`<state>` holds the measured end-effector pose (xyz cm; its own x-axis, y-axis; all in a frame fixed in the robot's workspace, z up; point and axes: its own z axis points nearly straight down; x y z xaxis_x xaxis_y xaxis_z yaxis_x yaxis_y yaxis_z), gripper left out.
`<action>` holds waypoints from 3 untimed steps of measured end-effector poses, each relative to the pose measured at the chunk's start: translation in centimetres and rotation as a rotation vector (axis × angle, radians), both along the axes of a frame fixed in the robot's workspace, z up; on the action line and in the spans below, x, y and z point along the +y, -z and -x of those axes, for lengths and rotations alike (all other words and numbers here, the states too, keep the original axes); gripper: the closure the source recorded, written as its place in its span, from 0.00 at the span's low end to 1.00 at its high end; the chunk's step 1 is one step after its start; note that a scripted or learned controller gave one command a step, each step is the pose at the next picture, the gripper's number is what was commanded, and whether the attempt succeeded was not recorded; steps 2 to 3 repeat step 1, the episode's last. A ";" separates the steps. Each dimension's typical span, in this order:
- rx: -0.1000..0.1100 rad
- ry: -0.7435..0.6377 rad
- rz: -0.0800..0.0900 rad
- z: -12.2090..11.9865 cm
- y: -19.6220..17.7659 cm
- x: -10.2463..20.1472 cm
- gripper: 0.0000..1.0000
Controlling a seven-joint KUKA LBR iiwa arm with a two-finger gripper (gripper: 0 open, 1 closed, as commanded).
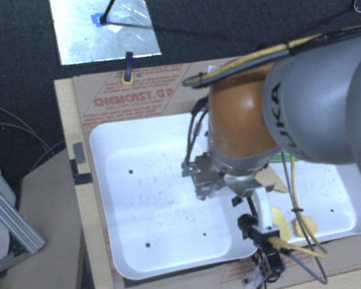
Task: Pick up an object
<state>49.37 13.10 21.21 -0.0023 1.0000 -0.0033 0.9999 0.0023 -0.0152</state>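
Reaching over 2 white bins (147, 211) fr. right: 1 arm (328, 105), hand (204, 183) state unclear.

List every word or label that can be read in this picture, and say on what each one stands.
"CHEMCAST", then letters that may read "GP": red print on the brown sheet.
"KUKA": dark letters on the grey arm, with the first letter partly hidden.
Fainter red lines on the same sheet are too blurred to read.
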 end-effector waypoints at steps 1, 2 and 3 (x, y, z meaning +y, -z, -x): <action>-0.036 -0.004 -0.012 0.7 -31.2 3.3 1.00; -0.036 -0.004 -0.012 0.7 -31.2 3.3 1.00; -0.036 -0.004 -0.012 0.7 -31.2 3.3 1.00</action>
